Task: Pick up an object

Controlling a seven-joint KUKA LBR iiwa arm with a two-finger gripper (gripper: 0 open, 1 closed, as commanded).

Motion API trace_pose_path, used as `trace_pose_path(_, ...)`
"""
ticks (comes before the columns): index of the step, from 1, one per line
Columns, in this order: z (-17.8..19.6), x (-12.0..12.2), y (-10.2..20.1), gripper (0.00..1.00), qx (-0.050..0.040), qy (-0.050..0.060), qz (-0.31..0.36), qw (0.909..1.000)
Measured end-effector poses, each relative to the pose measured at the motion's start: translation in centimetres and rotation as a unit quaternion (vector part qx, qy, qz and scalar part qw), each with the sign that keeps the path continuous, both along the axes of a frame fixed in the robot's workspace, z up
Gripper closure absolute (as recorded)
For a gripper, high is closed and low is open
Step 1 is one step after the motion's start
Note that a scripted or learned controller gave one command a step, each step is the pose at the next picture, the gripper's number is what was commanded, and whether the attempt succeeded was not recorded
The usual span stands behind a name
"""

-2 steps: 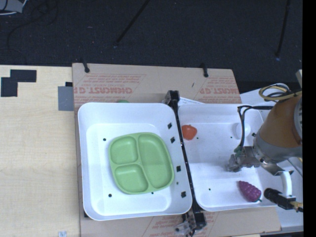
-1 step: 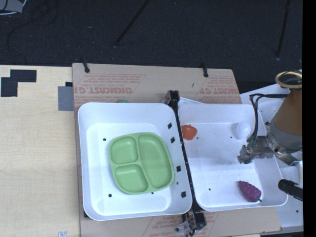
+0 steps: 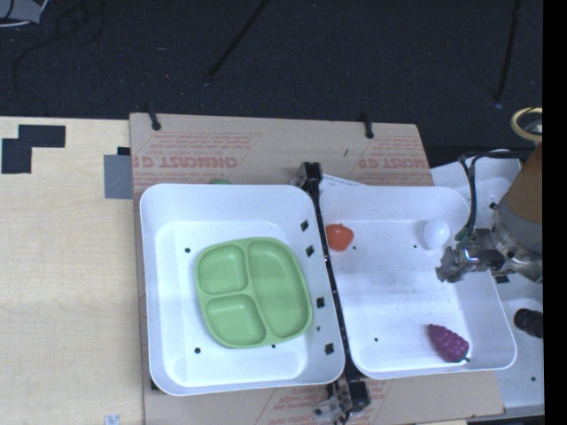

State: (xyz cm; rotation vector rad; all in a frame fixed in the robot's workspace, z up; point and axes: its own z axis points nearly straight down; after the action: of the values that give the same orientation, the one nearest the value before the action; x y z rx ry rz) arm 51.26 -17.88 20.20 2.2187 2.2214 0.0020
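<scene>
Camera view: fingers, state unclear, between white ball and purple object

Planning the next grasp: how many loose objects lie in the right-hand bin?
3. An orange object near the divider, a white ball by the far right corner, and a purple object in the near right corner. The arm might hide more.
</scene>
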Motion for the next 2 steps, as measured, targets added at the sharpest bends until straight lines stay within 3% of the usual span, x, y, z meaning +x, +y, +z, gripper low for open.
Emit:
trace_pose_path(1, 4.8, 0.5, 0.8, 1.0, -0.0001, 0.0, 0.0, 1.0)
trace_pose_path(2, 5.1, 1.4, 6.5, 1.0, 0.0016, 0.002, 0.002, 1.0)
